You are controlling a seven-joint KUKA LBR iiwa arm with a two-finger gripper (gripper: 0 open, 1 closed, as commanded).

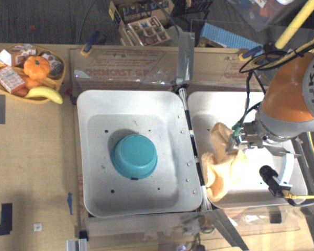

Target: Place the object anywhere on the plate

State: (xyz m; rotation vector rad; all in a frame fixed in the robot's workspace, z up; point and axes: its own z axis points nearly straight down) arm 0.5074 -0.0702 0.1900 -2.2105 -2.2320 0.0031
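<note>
Camera view: pale tan, crumpled soft object (222, 163) in right bin (199, 109).

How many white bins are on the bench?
2. The left bin holds a teal plate. The right bin holds a tan object, with the gripper above it. None look hidden.
</note>
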